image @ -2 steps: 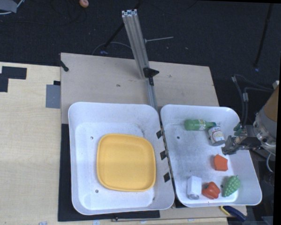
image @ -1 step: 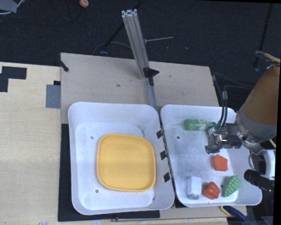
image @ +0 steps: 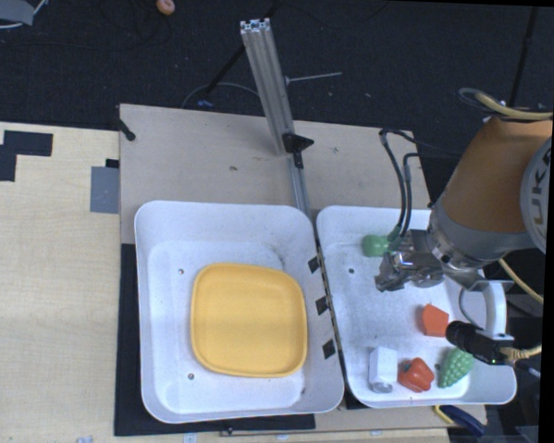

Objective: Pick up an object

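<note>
The right bin (image: 356, 303) holds several small objects. A green piece (image: 375, 244) lies at its far side, an orange block (image: 434, 320) on the right, a white block (image: 381, 368), a red pepper-like piece (image: 417, 373) and a green bumpy piece (image: 455, 367) near its front edge. My gripper (image: 392, 277) hangs over the bin's middle, just below the green piece and left of the orange block. Nothing shows between its fingers.
The left bin (image: 155, 247) holds a yellow square plate (image: 249, 318). A metal rail (image: 275, 86) slants up from between the bins. Black cables (image: 400, 176) loop above the right bin. The arm's large body (image: 491, 199) covers the bin's far right corner.
</note>
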Motion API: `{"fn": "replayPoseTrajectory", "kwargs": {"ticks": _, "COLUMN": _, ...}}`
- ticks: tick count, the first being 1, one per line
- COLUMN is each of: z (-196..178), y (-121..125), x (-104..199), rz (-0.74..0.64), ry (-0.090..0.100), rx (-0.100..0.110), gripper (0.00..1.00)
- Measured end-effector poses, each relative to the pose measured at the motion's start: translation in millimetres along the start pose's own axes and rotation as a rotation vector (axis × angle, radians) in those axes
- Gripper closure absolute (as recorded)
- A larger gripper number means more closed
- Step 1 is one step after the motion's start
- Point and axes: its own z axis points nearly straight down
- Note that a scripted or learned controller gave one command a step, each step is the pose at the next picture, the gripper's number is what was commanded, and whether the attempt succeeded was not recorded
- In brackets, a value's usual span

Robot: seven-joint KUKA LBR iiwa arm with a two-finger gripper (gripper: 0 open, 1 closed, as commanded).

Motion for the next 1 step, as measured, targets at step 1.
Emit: {"fn": "replayPoseTrajectory", "kwargs": {"ticks": 1, "z": -6.1, "y": 6.9, "x": 48.9, "rz": 0.000, "ry": -0.001, "rx": 0.000, "gripper": 1.00}}
